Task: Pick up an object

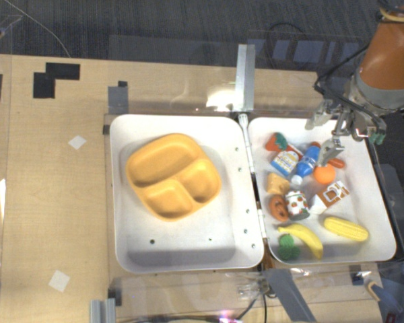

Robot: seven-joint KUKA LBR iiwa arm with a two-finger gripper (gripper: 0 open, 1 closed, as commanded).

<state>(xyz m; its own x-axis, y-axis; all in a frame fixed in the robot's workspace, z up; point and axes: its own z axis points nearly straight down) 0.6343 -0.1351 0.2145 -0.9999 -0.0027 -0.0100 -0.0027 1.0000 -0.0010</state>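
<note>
Overhead, we see the gripper [337, 137] above the right bin's [384, 237] far toys; jaw state: cannot tell.

Broad rounded orange band on grey arm [390, 49] showing glossy sheen along upper edge, sitting directly above end effector. Grey ring beneath band narrowing toward wrist, pale metal flange catching light. Black cables looping out from wrist on side away from bench edge, one trailing toward far side of gripper. Small metallic two-finger gripper [338, 143] hanging below wrist, silver-grey brackets and dark fittings showing around it. Fine details such as screws or markings blurring beyond reading.
</note>
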